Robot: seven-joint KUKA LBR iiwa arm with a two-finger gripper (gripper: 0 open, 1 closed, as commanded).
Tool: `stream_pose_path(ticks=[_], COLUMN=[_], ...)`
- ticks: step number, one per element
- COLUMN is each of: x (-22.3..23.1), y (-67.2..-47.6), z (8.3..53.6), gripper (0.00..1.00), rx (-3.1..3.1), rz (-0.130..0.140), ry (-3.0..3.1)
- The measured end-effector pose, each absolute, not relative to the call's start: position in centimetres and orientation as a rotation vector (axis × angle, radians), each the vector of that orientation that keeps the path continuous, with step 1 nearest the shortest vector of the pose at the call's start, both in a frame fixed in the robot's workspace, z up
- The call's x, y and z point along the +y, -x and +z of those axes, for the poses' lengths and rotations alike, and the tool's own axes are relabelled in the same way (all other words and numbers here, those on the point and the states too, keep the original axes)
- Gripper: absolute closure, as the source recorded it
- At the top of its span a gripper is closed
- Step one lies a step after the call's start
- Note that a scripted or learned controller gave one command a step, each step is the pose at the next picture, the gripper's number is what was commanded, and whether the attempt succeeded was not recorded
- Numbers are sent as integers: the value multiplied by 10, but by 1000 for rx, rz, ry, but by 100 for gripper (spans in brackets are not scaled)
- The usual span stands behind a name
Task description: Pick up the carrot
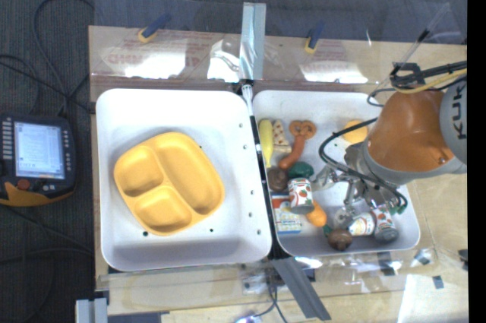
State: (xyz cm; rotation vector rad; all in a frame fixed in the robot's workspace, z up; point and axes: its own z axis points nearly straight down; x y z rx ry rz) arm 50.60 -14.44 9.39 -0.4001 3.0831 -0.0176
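The carrot is a short orange piece with a green top, lying aslant in the left part of the right bin, between a yellow banana and a pretzel. My gripper hangs low over the middle of that bin, under the orange wrist band. It sits well to the right of the carrot and a little nearer the front. Nothing shows between the gripper and the carrot but small toys. The wrist and cables hide much of the gripper.
The right bin also holds a banana, a pretzel, a small can, a lying can, a brown lump and a carton. A yellow divided plate lies in the left bin.
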Motion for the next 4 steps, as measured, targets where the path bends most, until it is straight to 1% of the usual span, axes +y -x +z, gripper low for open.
stream_pose_path(ticks=[1,2,3,4], x=[-143,-145,-144,-148], y=[-506,-506,-504,-509], z=[104,226,222,92], gripper=[100,100,0,0], rx=[3088,3097,3106,3058], rz=[-18,-8,-1,-10], ry=[402,452,453,648])
